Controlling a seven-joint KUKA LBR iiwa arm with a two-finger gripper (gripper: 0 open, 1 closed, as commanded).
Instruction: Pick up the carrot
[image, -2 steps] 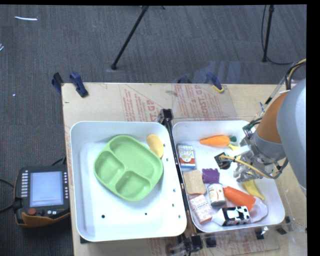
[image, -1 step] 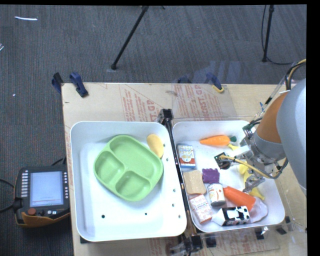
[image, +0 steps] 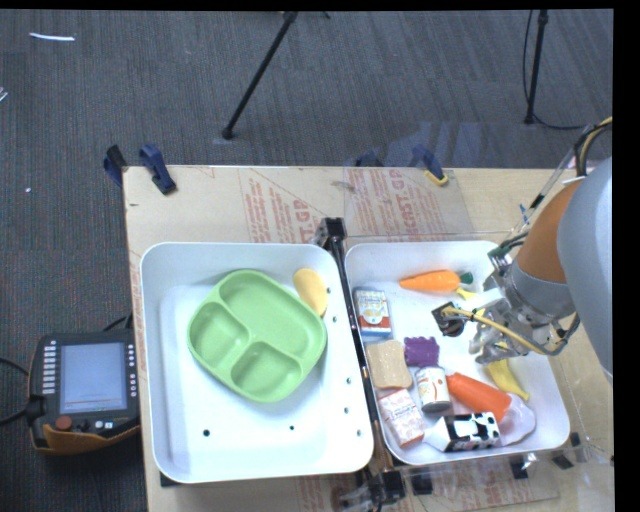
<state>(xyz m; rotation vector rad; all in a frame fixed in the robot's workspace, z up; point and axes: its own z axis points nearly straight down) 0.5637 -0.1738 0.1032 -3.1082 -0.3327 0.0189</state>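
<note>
Carpeted floor and tripod legs behind; I'm watching the cardboard-topped bench (image: 260, 200) with its two white bins. Nearest me, the gripper (image: 478, 330) hangs over the right bin (image: 400, 255), its grip I cannot tell. Beyond it, toward the bin's far edge, the carrot (image: 430, 282) lies along that edge, tip toward the divider, green top toward the arm.
</note>
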